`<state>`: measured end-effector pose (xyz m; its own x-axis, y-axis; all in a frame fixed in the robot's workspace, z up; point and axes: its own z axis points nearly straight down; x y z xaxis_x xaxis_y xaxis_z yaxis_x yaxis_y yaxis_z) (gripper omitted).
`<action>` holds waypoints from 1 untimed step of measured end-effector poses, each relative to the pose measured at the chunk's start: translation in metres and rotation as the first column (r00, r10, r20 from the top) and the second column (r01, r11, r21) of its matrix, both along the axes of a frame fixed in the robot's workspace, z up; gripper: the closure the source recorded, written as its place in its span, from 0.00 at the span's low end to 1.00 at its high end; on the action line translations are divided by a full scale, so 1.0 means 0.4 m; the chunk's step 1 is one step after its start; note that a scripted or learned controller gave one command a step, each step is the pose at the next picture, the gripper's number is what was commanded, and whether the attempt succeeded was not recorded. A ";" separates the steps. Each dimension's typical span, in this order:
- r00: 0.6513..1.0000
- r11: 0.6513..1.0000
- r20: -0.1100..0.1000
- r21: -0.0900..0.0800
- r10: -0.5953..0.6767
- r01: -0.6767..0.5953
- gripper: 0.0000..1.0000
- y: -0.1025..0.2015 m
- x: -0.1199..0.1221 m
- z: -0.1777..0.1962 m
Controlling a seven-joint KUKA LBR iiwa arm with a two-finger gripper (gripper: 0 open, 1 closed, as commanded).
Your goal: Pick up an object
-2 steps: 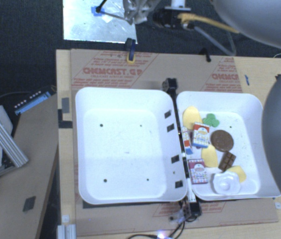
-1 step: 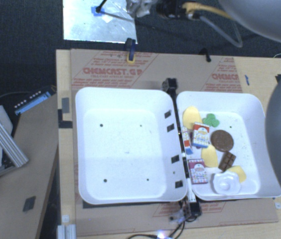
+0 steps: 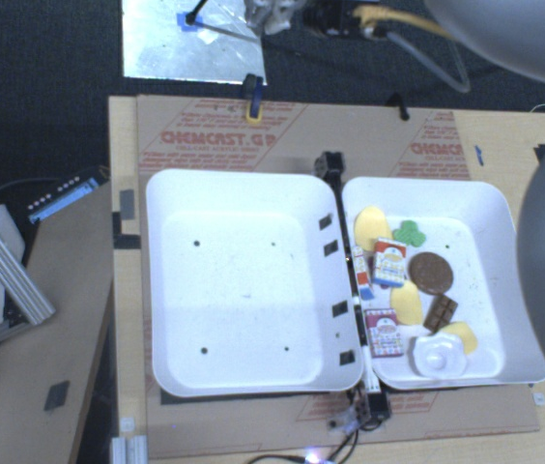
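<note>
- Nearest me, at the front edge of the right bin (image 3: 504, 211), I see a white cup lid (image 3: 437, 357) lying flat. I judge it light and thin, hard to pinch from above because it sits so low.
- Just behind it lie a yellow piece (image 3: 461, 335), a small dark chocolate bar (image 3: 440, 311) and a small red-and-white carton (image 3: 382, 333). The carton looks stiff and boxy with flat sides, so I judge it the easiest to take across its short width.
- Mid-bin I see a yellow oval (image 3: 406, 304), a brown round cookie (image 3: 430, 272) and a second carton (image 3: 389, 263) just beside it. The cookie looks flat and smooth, and I would expect it to slip unless taken by its rim.
- Towards the back of that bin are a yellow lemon-like piece (image 3: 372, 225) and a small green leafy piece (image 3: 409, 232). The rounded yellow toys look like light hard plastic and may roll out of a pinch.
- All these things crowd the left half of the right bin, several touching, so I would go for one at the edge of the cluster.
- The left bin (image 3: 239, 283) is beside it, past the black hinge strip (image 3: 342, 259).
- Farthest off, at the top of the view, hangs the gripper (image 3: 272, 3), well apart from the bins; I cannot tell its fingers' state.
- The grey arm (image 3: 504, 17) fills the upper right corner, blurred.
</note>
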<state>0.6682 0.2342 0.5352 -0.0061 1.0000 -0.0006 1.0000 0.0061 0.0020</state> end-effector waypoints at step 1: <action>1.000 1.000 0.000 0.000 0.000 0.000 1.00 0.000 0.000 0.000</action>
